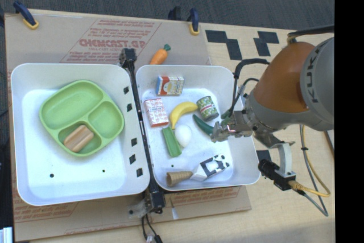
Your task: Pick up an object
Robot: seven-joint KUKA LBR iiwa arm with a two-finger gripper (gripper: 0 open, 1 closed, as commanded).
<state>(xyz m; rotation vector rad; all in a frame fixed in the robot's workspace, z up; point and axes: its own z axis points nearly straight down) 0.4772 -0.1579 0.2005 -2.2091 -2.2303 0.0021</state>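
Observation:
The right bin (242, 168) holds several small items. Among them are a yellow banana (181, 112), a white egg (183, 135), a green can (207, 107) and a dark green pod-shaped piece (202, 124). My gripper (219, 132) is low at the bin's right side, right at the lower end of the dark green piece and just below the can. The arm's grey and orange body covers the bin's right rim. Whether anything is gripped is not visible.
Also in the right bin are a juice carton (170, 85), a red packet (154, 111), a green stick (171, 141), an ice cream cone (179, 178) and a black-and-white item (214, 167). The left bin (34, 179) holds a green divided plate (68, 99) with a bread roll (78, 138). A carrot (160, 55) lies behind the bins.

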